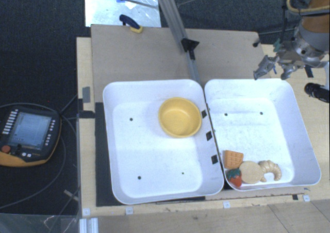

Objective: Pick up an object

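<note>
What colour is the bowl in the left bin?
Yellow: the round plastic bowl shows plainly in the camera view.

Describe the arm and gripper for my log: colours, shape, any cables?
The arm is grey and rounded, with an orange band near the wrist. Below it sits a paler grey metal gripper with two dark, thin fingers. Thin dark cables run beside the wrist. Any markings are too small to tell.
</note>
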`<move>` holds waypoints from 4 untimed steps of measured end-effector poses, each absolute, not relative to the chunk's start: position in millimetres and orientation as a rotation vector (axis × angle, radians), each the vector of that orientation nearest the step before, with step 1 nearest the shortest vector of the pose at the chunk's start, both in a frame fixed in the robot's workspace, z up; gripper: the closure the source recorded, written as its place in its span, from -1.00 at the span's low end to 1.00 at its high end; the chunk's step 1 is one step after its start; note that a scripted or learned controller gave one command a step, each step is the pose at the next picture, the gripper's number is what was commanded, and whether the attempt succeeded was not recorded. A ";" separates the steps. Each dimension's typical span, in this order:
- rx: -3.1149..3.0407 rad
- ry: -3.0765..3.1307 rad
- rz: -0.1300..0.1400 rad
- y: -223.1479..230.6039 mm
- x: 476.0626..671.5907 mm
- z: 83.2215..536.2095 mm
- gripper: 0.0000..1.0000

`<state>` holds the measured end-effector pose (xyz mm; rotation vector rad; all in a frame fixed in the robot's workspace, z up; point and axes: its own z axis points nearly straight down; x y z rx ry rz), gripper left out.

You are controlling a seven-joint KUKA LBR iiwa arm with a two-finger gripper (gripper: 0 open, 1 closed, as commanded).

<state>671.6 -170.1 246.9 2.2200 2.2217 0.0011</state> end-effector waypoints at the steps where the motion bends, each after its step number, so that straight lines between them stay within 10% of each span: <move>1: 2.223 2.223 -0.002 -178.1 671.4 201.2 -1.00; 3: 2.222 2.224 -0.003 -171.8 666.0 88.6 -1.00; 4: 2.218 2.221 0.002 -172.2 667.8 102.4 1.00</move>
